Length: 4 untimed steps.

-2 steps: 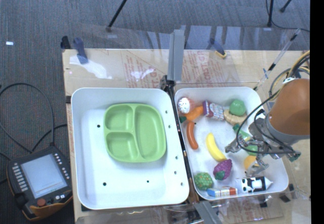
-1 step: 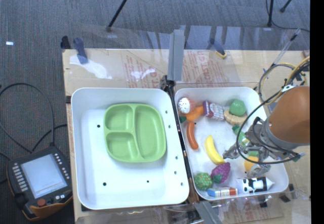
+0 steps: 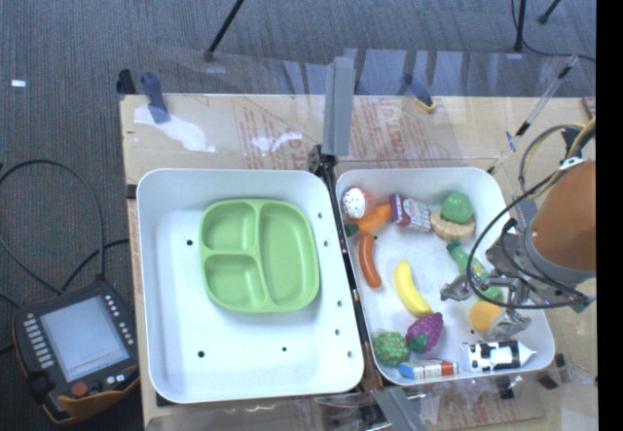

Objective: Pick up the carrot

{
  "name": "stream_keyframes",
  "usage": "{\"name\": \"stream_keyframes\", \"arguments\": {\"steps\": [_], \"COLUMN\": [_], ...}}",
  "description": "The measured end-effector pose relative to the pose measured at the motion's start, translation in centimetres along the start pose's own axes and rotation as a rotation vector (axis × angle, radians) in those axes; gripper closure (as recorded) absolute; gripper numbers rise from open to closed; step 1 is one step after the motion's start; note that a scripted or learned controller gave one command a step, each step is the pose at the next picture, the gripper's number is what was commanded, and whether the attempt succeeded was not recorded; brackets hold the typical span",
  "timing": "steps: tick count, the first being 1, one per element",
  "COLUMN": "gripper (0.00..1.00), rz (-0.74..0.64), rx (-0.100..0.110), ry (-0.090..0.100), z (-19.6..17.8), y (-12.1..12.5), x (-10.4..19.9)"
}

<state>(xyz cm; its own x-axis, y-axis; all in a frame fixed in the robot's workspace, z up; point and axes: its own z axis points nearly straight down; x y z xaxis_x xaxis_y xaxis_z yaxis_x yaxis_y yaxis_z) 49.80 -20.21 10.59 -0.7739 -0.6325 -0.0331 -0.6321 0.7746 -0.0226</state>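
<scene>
Seen from above at a slant: two shallow white bins side by side. In the left bin, a green divided plate. In the right bin, a clutter of toy food. Carrot lying lengthwise near that bin's left wall, just left of the banana, close below a speckled egg. Gripper low over the bin's right side, well apart from the carrot, beside an orange fruit; fingers spread, pinching nothing. Best done, by this view: travel left over the banana, turn the fingers across the carrot's narrow width, descend at its middle, avoid nudging the banana.
</scene>
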Motion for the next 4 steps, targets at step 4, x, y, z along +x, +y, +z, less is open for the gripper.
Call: {"name": "stream_keyframes", "arguments": {"steps": [4], "gripper": [0.00], "rz": [0.190], "rx": [-0.018], "ry": [0.031], "z": [1.8], "y": [-1.5], "x": [-1.1]}}
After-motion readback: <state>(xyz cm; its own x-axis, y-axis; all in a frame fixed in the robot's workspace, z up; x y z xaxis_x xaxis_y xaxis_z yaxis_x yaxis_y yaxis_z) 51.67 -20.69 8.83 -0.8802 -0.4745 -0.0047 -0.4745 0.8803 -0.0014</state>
